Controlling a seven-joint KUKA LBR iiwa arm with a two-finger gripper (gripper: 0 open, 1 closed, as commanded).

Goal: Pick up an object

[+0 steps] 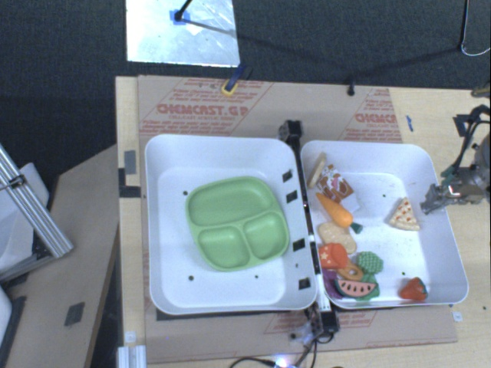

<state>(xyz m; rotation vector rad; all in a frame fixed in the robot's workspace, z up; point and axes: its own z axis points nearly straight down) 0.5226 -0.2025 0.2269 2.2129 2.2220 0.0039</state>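
The right white bin [383, 163] holds several toy foods. A pizza slice [403, 215] lies near its right wall and a strawberry [413, 288] sits in the front right corner. Along the left wall, from back to front, are a pastry piece [331, 181], a carrot [335, 208], a beige potato-like piece [337, 234], a red piece [332, 254], a green piece [370, 262] and a watermelon slice [357, 287]. My gripper [437, 198] hangs over the bin's right rim, just right of the pizza slice and apart from it. Nothing shows in it.
The left white bin [165, 282] holds a green divided plate [234, 225]. Black clips [295, 198] join the two bins along the middle. A silver sheet [182, 21] lies on the floor behind the bench. Cables hang at the right.
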